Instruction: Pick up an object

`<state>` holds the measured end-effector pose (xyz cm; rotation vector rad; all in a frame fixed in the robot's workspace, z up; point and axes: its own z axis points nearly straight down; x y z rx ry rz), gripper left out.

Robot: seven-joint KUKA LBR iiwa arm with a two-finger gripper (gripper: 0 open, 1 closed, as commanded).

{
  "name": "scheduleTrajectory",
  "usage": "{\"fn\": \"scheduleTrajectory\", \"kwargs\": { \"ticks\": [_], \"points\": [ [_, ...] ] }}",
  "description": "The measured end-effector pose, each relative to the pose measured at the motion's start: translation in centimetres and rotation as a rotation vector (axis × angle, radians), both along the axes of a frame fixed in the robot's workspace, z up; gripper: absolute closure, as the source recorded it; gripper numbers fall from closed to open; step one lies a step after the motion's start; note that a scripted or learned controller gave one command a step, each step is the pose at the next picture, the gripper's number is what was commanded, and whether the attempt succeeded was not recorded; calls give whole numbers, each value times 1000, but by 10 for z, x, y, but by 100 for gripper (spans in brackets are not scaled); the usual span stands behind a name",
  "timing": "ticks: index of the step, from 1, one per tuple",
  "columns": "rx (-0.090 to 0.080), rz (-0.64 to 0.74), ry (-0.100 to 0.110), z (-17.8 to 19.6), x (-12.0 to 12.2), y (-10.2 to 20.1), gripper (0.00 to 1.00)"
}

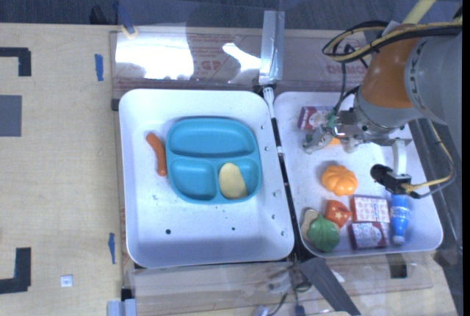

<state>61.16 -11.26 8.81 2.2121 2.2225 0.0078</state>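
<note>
Light wood bench (pixel 51 182) is carrying two shallow white bins side by side: left bin (pixel 139 226) and right bin (pixel 429 230), edges touching. Black square markings (pixel 16 61) and blue tape bits (pixel 98 66) are sitting on it.

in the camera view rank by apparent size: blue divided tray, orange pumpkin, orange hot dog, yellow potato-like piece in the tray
1. blue divided tray, by far the largest.
2. orange pumpkin.
3. yellow potato-like piece and orange hot dog: too close to rank; the hot dog is longer but much thinner.
</note>
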Motion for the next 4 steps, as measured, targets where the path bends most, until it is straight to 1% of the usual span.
{"fn": "scheduleTrajectory", "kwargs": {
  "ticks": [1, 2, 3, 4],
  "points": [
    [0, -17, -7, 115, 41, 22, 0],
    [-1, 97, 0, 0, 38, 22, 0],
    [-3, 96, -4, 11, 39, 21, 100],
    [-2, 270, -4, 102, 56, 73, 100]
  ]
}}
